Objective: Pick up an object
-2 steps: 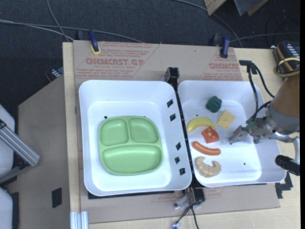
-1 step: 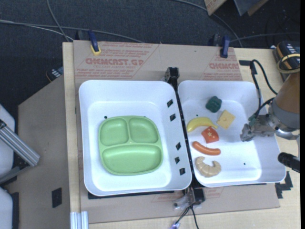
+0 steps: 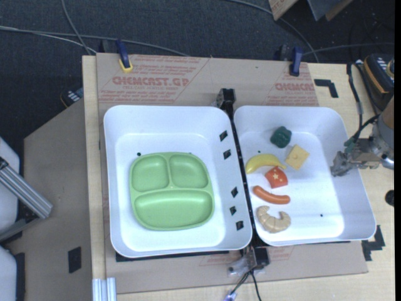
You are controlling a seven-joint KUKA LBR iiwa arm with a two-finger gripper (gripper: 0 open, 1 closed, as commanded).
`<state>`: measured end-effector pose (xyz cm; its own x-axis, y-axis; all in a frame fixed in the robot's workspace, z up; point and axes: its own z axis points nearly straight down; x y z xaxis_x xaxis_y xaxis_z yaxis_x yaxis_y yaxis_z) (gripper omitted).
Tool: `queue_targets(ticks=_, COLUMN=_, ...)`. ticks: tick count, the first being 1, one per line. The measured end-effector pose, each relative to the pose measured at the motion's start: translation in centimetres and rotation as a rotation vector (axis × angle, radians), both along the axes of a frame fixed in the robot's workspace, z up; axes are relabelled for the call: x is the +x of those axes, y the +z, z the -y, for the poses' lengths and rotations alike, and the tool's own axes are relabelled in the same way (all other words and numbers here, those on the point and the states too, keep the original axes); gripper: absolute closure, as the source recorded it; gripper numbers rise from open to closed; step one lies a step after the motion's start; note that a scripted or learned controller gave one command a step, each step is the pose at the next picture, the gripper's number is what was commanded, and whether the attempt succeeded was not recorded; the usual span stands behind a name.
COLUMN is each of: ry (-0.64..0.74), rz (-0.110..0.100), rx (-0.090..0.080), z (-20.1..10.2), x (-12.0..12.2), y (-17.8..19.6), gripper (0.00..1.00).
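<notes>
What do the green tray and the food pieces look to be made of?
Green tray: likely moulded plastic, with a smooth, matte, even colour and rounded compartments. Banana, sausage and croissant: probably plastic toy food, plain in colour with a slight sheen.

"chemcast gp" printed red on the bench board point(image 3: 150, 80)

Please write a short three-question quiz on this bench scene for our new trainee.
1. True or false: the green divided plate lies in the left bin.
2. Which item lies nearest the right bin's front edge? A) the croissant B) the banana C) the dark green pepper
3. Fill in: the red strawberry sits between the banana and the ____.

Key: 1 true; 2 A; 3 hot dog. The hand hovers at the right bin's right rim.
</notes>
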<state>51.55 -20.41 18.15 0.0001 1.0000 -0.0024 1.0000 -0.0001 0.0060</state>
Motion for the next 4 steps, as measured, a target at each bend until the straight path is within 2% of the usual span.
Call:
queue_targets(ticks=1, ry=0.001, rz=0.003, rx=-0.001, z=0.0, x=0.0, y=6.5, gripper=1.00)
queue_targets(ticks=2, ry=0.001, rz=-0.004, rx=0.002, z=0.0, x=0.0, y=6.1, gripper=1.00)
queue_targets(ticks=3, ry=0.005, rz=-0.008, rx=0.005, z=-4.5, x=0.3, y=5.6, gripper=1.00)
queue_targets(ticks=4, ry=0.008, rz=-0.005, rx=0.005, z=-10.4, x=1.3, y=6.3, gripper=1.00)
